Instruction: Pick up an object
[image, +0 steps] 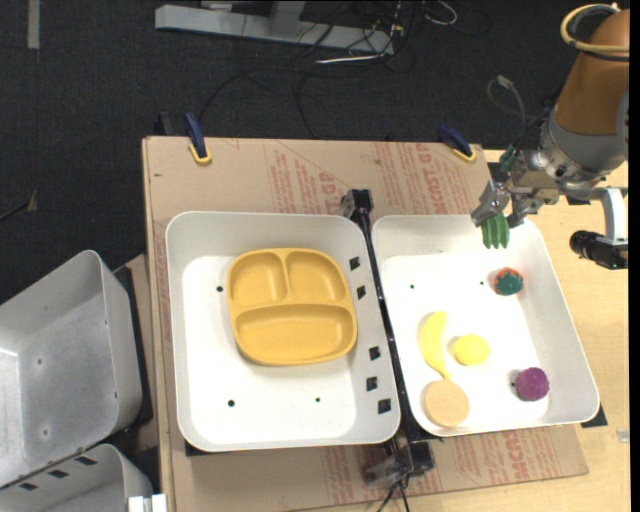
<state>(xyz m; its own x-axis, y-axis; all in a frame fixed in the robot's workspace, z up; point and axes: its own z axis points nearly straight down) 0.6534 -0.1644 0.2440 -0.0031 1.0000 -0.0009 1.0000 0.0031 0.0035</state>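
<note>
— Two bins, so where's the gripper (497, 212)?
— Above the right bin's (560, 300) far edge, its fingers closed, it seems, on a green object (496, 232) hanging below them.
— And the rest?
— A yellow divided plate (292, 305) fills the left bin (190, 300); a banana (432, 342) lies near the right bin's near edge.

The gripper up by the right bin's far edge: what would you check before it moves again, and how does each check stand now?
1. Gripper holding something: ok, a green object hangs between its fingers.
2. Object lifted off the right bin: cannot tell from this slanted view.
3. Grip secure: cannot tell.
4. Other toys out of the way: ok, the yellow banana, yellow ball and purple piece lie well apart from it.
5. Yellow plate in the left bin: ok.
</note>
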